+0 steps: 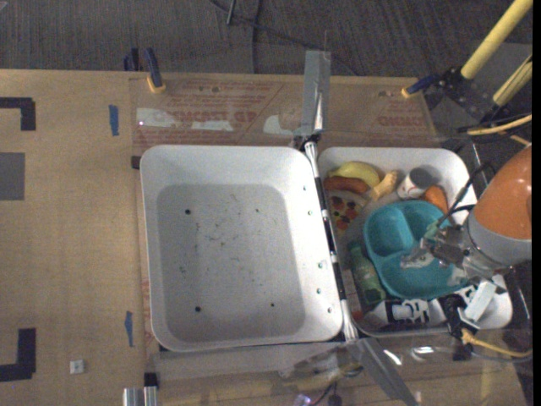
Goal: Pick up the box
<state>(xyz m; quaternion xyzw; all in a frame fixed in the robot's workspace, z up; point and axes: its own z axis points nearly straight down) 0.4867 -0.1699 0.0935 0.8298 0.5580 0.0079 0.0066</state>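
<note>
Bench [68,227]: tan board surface, blue tape marks, black corner marks at the left edge.

Left bin [161,176]: white and shallow, with a speckled floor.

Right bin [456,163]: white, crowded, its right side covered by the arm [507,210], grey with an orange band.

Contents, right bin: banana [359,173] at the far wall; teal divided dish [397,235] in the middle; green bottle [365,276] just left of the dish; orange item [436,198] at the dish's far right, partly hidden; box [412,312], white with dark print, lying along the near wall, its right end lost under the arm.

Pincer [423,255]: over the teal dish, small and blurred; cannot tell whether spread or pressed together. Nothing is seen between its tips.
</note>
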